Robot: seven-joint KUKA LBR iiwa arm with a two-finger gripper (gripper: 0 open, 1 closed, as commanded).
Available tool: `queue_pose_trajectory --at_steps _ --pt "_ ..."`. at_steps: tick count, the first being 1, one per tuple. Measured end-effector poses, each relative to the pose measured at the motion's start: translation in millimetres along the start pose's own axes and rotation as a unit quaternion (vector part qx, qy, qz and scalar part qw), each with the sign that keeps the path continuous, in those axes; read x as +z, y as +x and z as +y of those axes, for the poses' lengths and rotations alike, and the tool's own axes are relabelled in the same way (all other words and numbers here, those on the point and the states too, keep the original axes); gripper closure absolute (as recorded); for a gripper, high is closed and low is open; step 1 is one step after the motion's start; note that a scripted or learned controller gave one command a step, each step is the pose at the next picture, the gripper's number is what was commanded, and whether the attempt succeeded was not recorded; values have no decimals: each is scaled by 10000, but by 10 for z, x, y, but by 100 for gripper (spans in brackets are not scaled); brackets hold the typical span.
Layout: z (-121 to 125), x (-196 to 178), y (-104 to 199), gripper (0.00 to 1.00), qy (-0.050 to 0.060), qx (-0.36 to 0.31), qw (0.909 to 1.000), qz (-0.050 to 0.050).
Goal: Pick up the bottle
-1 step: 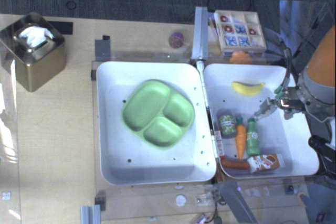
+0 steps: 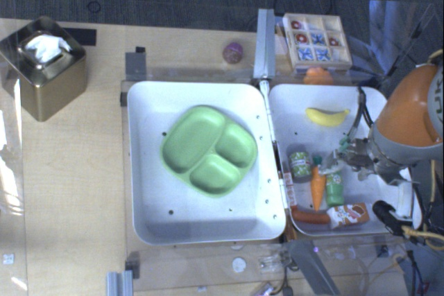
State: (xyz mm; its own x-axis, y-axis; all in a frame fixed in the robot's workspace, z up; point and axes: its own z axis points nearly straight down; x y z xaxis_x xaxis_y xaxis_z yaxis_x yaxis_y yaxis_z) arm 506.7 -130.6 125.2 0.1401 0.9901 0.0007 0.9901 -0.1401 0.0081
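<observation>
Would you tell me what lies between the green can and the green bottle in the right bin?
In the camera view, the carrot lies upright in the frame between the green can and the green bottle.

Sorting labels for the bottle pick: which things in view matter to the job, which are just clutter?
Job:
- green bottle, right bin
- gripper, above the bottle
- right bin

Lying about:
- banana
- carrot
- green can
- sausage
- green sectioned plate, left bin
- tic-tac-toe board
- tissue box
- purple ball
</observation>
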Motion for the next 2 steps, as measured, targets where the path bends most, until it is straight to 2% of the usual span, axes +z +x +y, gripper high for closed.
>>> queue_pose_trajectory --at_steps 1,2 --pt "395 356 57 0 -24 -1040 9946 -5" --pt "407 293 -650 0 2 -1815 9834 -4"
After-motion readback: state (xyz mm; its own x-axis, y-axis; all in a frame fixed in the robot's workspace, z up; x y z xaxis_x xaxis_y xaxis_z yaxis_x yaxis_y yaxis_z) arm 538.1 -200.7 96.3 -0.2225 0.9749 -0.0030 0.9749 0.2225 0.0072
